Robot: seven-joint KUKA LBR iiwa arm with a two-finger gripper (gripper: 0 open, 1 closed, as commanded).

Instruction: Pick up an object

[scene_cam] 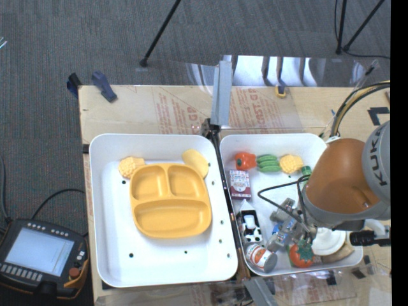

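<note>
The arm covers the right part of the right bin; contents beneath it cannot be determined. The gripper, lower right of frame, is too cluttered with cables to read. A red-and-white item under it is partly hidden, identity unclear. A white round object is half covered by the wrist. The pendant, lower left, is cut by the frame edge. Label print on the small red packet is too small to read.
</note>
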